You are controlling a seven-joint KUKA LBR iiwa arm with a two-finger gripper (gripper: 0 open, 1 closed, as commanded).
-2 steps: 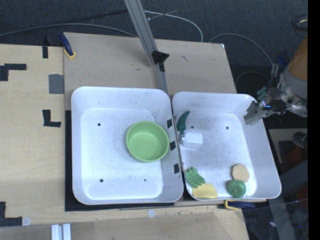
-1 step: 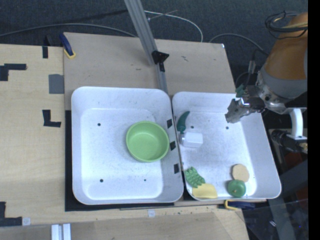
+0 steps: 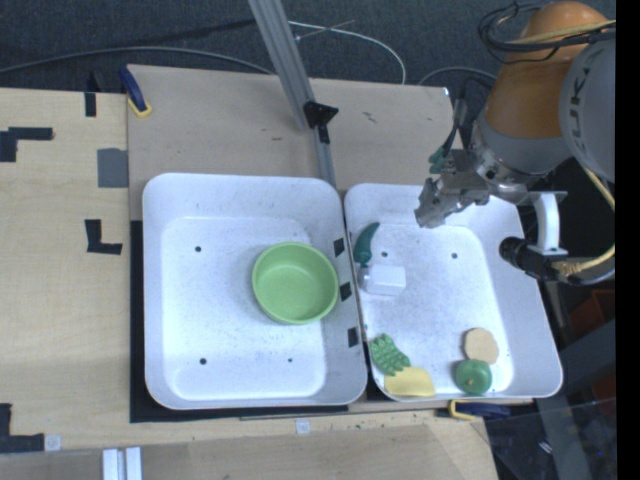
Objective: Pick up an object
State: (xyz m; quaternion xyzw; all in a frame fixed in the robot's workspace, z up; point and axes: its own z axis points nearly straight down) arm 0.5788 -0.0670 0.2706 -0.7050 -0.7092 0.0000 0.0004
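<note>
Near the upper edge of the right bin (image 3: 520, 298) hangs the gripper (image 3: 437, 211); if it is released or clenched, I cannot tell. Nearest object, the white block (image 3: 385, 279), lies toward lower left of it

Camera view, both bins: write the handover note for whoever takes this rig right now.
Gripper: above the far edge of the right bin, nothing visibly held.
Right bin: dark green piece and white block near the left wall; leafy green toy, yellow piece, green ball and tan round piece along the near edge.
Left bin: green bowl.
Done: nothing picked.
Left: descend, grasp, lift one object.
</note>
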